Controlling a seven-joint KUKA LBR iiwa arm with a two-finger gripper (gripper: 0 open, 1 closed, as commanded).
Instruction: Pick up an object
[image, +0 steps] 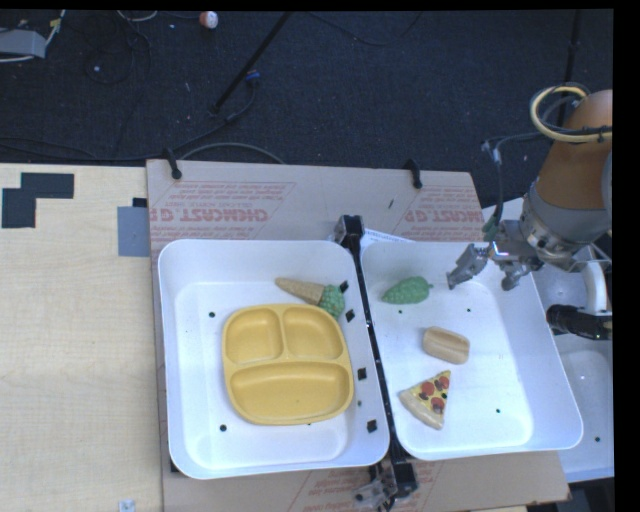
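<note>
Above the right bin's (560, 400) far right corner, the gripper (490, 268) hangs spread and holds nothing. Nearest, the green toy (407, 291) lies lengthwise left-right; beyond it sit the bread roll (446, 345) and pizza slice (428, 398), tip pointing bottom-left.

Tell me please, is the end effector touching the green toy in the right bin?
Apart. The camera view shows bare white bin floor between the end effector and the green toy.

arm: reaching from right | end effector (489, 272): fingers seemingly spread, empty
</note>
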